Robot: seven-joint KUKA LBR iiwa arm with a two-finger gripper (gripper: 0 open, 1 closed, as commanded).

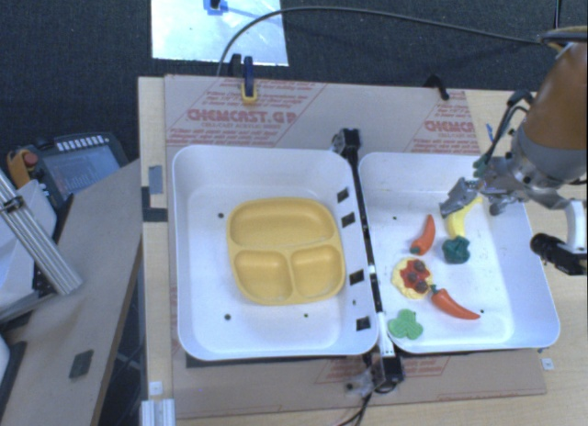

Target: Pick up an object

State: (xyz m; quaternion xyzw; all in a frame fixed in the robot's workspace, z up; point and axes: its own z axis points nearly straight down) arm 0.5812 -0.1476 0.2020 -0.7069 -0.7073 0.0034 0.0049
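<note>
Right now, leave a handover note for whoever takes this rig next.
Gripper: low over the right bin, at the yellow banana; grasp unconfirmed.
Right bin also holds an orange carrot, dark green broccoli, a small pizza, an orange-red pepper and a green leafy piece.
Left bin: yellow divided tray.
Done: nothing lifted.
Left: pick one object.

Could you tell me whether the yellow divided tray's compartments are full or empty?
Empty: the yellow divided tray in the left bin shows bare compartments.

Even, bright overhead light, glare washing out the foil sheet (219, 9), soft shadows, slightly grainy focus.
</note>
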